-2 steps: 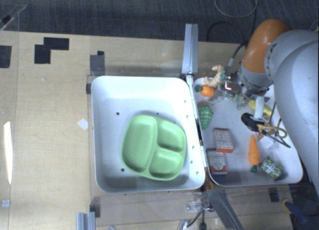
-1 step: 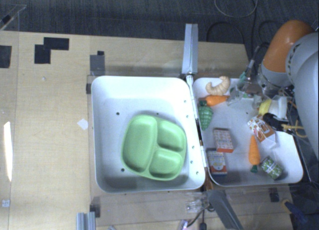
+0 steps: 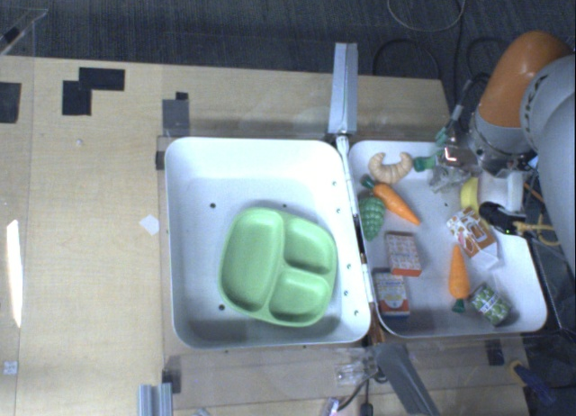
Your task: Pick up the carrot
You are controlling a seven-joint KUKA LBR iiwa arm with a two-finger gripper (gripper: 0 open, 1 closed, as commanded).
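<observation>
Two carrots lie in the right bin (image 3: pixel 531 315). One carrot (image 3: pixel 397 203) lies slantwise in the bin's upper left, its green top toward the left wall. The other carrot (image 3: pixel 458 274) lies nearly upright in the view at the lower right, green end down. My gripper (image 3: pixel 449 160) hangs over the bin's upper right corner, right of a croissant (image 3: pixel 391 167) and above a banana (image 3: pixel 469 194). It is well apart from both carrots, with nothing seen in it.
The left bin (image 3: pixel 193 225) holds a green divided plate (image 3: pixel 277 266). In the right bin also lie a dark green ribbed item (image 3: pixel 373 215), two small boxes (image 3: pixel 402 254) (image 3: pixel 391 293), a snack packet (image 3: pixel 473 233) and a green can (image 3: pixel 490 305). A metal post (image 3: pixel 343 90) stands behind the bins.
</observation>
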